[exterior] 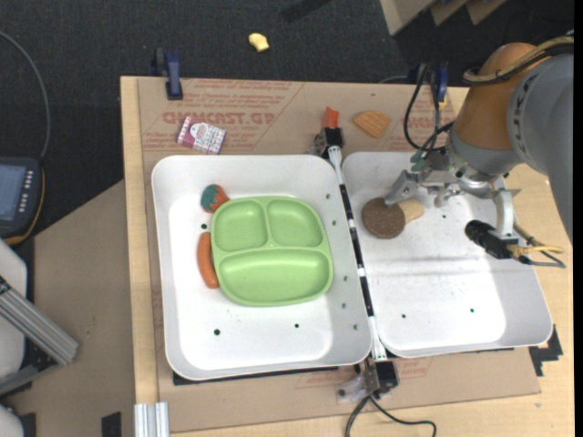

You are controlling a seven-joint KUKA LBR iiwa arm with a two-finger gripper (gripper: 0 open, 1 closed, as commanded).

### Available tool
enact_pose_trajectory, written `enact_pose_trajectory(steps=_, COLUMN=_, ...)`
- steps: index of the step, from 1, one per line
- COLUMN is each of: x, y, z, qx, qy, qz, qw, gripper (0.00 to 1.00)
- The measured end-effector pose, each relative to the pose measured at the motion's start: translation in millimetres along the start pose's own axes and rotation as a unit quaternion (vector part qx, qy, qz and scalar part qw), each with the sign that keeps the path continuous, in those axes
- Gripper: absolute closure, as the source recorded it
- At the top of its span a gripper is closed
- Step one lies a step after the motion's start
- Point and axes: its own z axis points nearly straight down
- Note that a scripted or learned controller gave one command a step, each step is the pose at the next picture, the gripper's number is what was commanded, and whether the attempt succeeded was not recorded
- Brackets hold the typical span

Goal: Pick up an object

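Beneath the gripper [435,189] spreads the right bin [474,326]. The left bin [182,271] lies well off to the gripper's left. That bin holds a green plate [271,248] with an orange piece [207,260] touching the side of the plate farthest from the tool.

Just left of the gripper and a little nearer the camera lies a brown disc [383,218], the likely target. A small tan piece [413,210] touches the disc on the gripper's side.

Several things could go wrong. The disc looks flat and low, so a grasp may slide over it. The tan piece crowds it, so the tool may shove both or catch the wrong one. The bin wall [351,235] just beyond the disc could also block a descent on that side.

The arm [537,107] reaches over the bin's far corner, with its orange band above and its wrist bent down toward the bin floor. Whether the gripper is apart or together cannot be told, and nothing shows clamped in it.
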Motion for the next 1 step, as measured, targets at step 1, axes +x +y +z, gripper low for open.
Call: enact_pose_trajectory(steps=1, x=0.2, y=0.8, z=-10.5, qx=-0.002, qy=0.000, qz=0.000, qw=1.0000, gripper=1.00)
